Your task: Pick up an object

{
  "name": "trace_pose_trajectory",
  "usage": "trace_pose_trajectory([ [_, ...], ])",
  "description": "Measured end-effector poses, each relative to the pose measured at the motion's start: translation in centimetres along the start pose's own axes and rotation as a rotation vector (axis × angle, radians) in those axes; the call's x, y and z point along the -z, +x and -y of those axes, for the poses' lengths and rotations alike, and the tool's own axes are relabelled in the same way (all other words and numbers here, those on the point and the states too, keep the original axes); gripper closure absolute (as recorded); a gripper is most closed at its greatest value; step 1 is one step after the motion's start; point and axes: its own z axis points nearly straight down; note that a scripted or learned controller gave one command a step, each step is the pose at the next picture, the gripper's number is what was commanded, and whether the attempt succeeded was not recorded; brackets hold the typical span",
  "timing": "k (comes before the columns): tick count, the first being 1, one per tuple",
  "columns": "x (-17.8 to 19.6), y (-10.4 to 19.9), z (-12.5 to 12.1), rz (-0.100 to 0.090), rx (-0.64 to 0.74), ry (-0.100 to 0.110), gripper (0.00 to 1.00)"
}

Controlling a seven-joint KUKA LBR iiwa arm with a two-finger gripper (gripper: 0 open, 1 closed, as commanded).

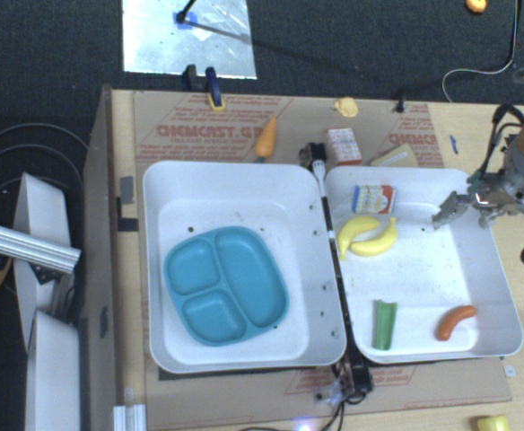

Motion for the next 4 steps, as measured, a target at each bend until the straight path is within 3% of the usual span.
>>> trace_pose_trajectory([
  [1,-1.1,6.8,8.5,-0.006,0.000,0.009,0.00],
  [2,-5.9,10.6,9.6,-0.003,0.004,0.005,0.00],
  [3,-6.6,12.1,9.5,-0.002,0.002,0.002,0.00],
  [4,-10.5,10.9,9.5,-0.002,-0.004,0.003,0.00],
])
